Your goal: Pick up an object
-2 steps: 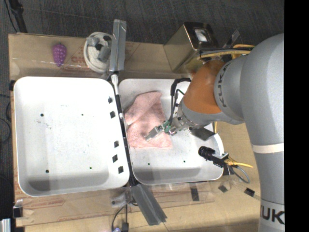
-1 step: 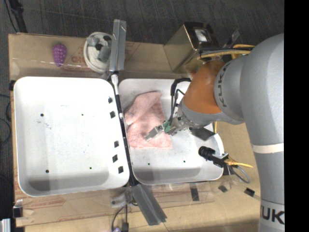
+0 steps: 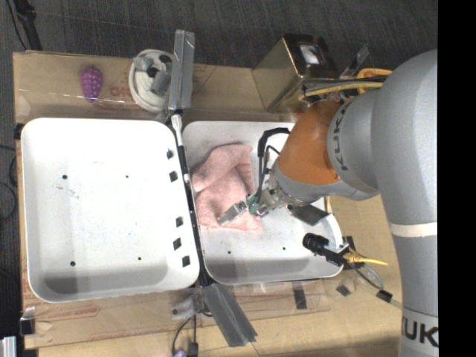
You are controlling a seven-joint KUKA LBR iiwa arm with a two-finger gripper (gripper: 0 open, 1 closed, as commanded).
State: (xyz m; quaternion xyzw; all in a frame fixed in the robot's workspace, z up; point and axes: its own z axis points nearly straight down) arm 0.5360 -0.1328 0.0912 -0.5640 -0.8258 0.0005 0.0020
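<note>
The jaws sit low in the right bin point(image 3: 223, 274), right at the lower right edge of a crumpled pink cloth point(image 3: 223, 181). One grey finger point(image 3: 231, 213) lies flat across the cloth's hem, pointing away from the wrist; whether the jaws are clenched or released I cannot tell from here, and I see no fabric pinched between them. A small green part point(image 3: 256, 206) shows just behind that finger, where it meets the wrist.

The cloth spreads up and away from the jaws toward the bin's far left corner, bunched in soft folds, lying on the bin floor. Directly behind the jaws the arm point(image 3: 372, 140) rises, its orange band point(image 3: 312, 151) over the bin's right side and the grey body filling that side of the scene. A black cable point(image 3: 262, 146) loops just above the wrist.

Below the jaws, near the bin's right rim, is a black cylindrical fitting point(image 3: 316, 244) with yellow-tipped wires. Across the divider from the jaws lies the left bin point(image 3: 97, 199). Well beyond it, on the tabletop point(image 3: 52, 88), rest a small purple object point(image 3: 91, 82) and a coil of white cord point(image 3: 151, 79).
</note>
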